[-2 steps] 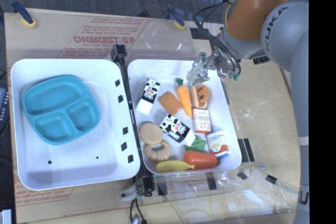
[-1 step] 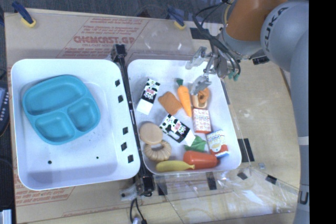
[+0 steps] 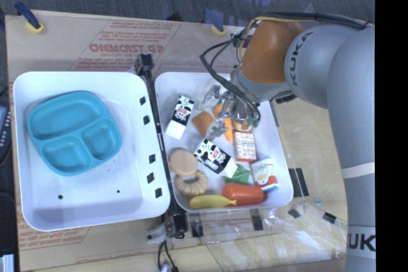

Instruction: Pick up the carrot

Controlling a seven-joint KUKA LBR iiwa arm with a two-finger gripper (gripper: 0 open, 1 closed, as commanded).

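The carrot [image 3: 244, 193], orange-red with a green leafy top, lies near the front edge of the right bin [image 3: 167, 89], beside a yellow banana [image 3: 212, 202]. My gripper [image 3: 224, 115] is low in the middle of that bin, well behind the carrot, over a light orange-brown piece [image 3: 203, 122] and a small orange item. The arm's orange wrist band [image 3: 268, 51] hangs above the bin's far right corner. The carrot lies free, with nothing touching it from above.
The right bin also holds two cow-print cartons [image 3: 183, 113] [image 3: 212, 155], a round cookie [image 3: 183, 162], a ring-shaped pastry [image 3: 191, 183], a red-and-white packet [image 3: 245, 146] and a small cup [image 3: 263, 173]. A blue divided plate [image 3: 73, 130] sits in the left bin [image 3: 89, 204].
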